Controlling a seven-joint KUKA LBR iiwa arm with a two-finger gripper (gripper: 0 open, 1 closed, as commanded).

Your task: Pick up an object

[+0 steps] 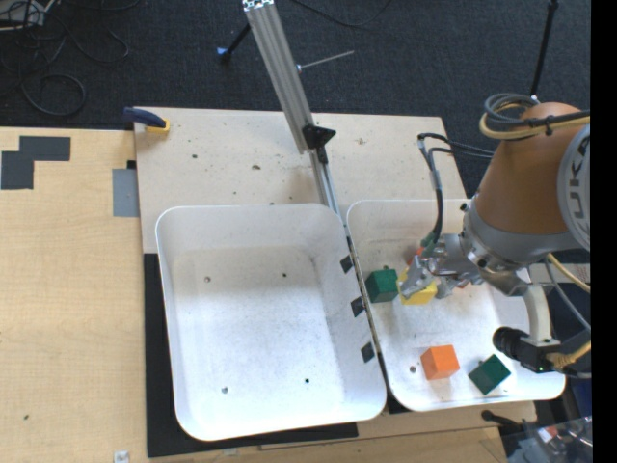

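My gripper [420, 284] is low in the right bin [540, 389], near its left side. A yellow block [422, 296] lies right at its tip and is partly covered by it. Whether the block is gripped or just resting on the bin floor is unclear. A green cube [383, 284] sits just left of the gripper, close to the wall between the bins. Nearer the front of the same bin lie an orange cube [441, 362] and a dark green block [490, 373].
The left bin [251, 316] adjoins the right one, with black clips along their shared wall. A slanted aluminium pole [287, 75] rises from behind the bins. The arm's bulky orange and grey body [530, 191] overhangs the right bin's far right.
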